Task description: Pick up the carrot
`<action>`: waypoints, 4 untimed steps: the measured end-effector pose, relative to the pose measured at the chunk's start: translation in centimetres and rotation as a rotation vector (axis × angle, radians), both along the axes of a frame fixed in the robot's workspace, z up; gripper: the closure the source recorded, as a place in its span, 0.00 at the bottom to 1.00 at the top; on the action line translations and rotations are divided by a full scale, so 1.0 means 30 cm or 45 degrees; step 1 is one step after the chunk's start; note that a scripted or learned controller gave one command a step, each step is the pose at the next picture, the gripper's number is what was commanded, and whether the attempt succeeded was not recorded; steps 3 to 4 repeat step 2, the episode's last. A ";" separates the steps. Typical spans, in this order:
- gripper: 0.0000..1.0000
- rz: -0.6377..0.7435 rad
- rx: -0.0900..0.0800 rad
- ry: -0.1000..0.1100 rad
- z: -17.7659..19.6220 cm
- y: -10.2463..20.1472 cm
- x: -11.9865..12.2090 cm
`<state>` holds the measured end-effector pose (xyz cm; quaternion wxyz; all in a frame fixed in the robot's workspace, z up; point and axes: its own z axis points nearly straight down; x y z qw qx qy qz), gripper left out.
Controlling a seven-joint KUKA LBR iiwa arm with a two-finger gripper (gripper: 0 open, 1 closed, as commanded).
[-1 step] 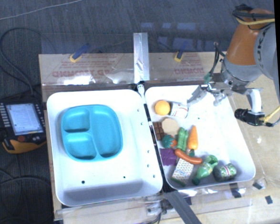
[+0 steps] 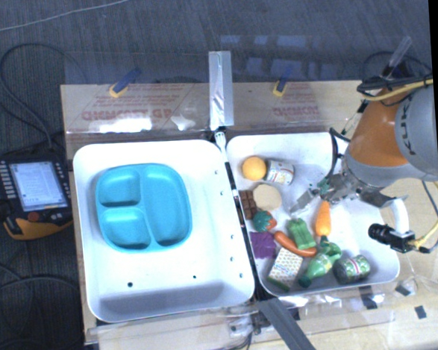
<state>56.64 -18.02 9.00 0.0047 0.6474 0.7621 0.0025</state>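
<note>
1. The carrot (image 2: 323,219) is seen in the right bin (image 2: 375,268), hanging upright just below the tool (image 2: 327,190), above a heap of toy food.
2. The tool appears to be pinched on the carrot's upper end, though the grip is partly hidden, so it cannot be told for certain.
3. The carrot is judged light, stiff and smooth, likely plastic; a hold across its thicker middle is advised against slipping.
4. Its long axis runs nearly vertical in the view, with the upper end at the tool.
</note>
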 end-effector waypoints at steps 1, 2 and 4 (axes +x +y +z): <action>1.00 0.000 0.003 -0.007 0.038 0.003 0.007; 1.00 -0.092 0.000 0.014 0.443 0.004 -0.044; 1.00 -0.092 0.000 0.014 0.443 0.004 -0.044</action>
